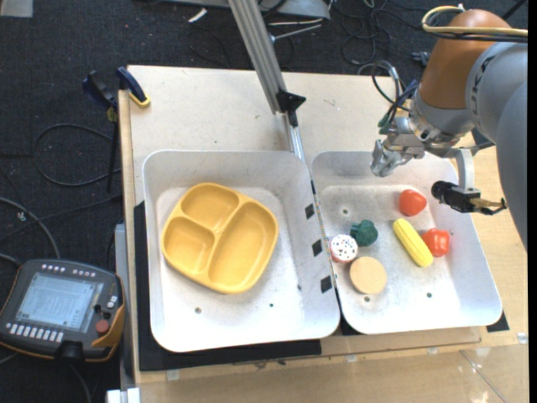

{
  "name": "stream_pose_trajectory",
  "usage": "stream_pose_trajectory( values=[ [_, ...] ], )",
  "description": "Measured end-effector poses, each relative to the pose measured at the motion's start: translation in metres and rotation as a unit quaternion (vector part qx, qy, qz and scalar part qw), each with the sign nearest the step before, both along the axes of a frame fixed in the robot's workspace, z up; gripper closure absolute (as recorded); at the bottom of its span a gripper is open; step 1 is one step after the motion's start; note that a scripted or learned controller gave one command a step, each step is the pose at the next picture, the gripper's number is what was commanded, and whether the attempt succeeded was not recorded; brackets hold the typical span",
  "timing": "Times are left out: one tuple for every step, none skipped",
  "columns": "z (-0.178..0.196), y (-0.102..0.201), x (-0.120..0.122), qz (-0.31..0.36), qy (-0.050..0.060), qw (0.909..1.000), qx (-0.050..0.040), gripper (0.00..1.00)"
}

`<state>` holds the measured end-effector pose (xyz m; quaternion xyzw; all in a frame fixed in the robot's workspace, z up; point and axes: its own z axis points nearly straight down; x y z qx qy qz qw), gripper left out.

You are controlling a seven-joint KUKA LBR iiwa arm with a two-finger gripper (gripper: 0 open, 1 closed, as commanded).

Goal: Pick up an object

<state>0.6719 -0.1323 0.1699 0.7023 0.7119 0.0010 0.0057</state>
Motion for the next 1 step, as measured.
stream_pose_trajectory(
  values=[
    [0.0104, 0.0, 0.0007, 0.001, -0.001, 1.0, -0.0007, 1.0]
  ],
)
